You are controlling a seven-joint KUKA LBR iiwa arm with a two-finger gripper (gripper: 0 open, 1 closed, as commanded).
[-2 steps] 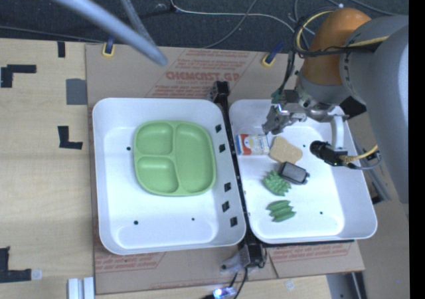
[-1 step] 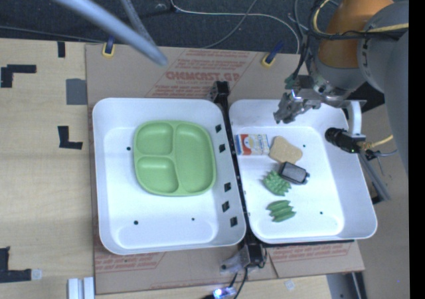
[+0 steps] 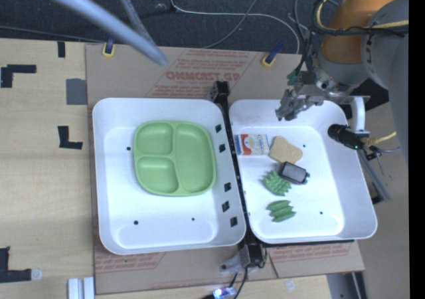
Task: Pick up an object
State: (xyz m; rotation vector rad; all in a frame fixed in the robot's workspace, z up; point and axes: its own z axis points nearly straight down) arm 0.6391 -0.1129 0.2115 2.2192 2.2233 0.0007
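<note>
The right bin (image 3: 332, 221) holds a small white carton with red and blue print (image 3: 252, 143), a tan sponge-like slab (image 3: 285, 150), a black rounded block (image 3: 293, 173), a spiky green toy (image 3: 277, 184) and a green pea pod (image 3: 281, 210). My gripper (image 3: 291, 109) hangs over the bin's far edge, above and behind the tan slab, with nothing seen between its fingers. How far apart the fingers stand is not clear from this angle.
The left bin (image 3: 113, 178) carries a green divided plate (image 3: 175, 157). A black divider with clips (image 3: 229, 158) runs between the bins. Cables trail behind the bins on the cardboard base (image 3: 199, 68).
</note>
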